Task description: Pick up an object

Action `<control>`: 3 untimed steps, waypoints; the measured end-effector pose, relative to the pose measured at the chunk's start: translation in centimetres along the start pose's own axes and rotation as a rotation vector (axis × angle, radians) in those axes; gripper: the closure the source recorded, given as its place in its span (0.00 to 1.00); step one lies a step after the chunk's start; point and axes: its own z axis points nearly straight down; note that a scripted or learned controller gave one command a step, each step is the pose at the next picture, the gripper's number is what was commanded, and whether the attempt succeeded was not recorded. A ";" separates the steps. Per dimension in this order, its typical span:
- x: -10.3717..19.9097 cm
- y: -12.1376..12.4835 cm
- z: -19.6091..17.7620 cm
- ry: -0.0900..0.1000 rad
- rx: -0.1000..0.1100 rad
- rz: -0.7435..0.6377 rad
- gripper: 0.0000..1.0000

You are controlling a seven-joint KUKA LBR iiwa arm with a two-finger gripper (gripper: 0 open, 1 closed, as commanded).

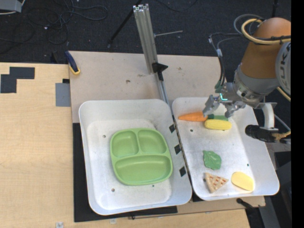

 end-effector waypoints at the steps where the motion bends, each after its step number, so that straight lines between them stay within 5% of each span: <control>1: 0.0 0.1 -0.1 0.000 -0.002 0.000 0.00; 3: 0.1 -0.6 12.6 0.001 0.006 0.001 0.00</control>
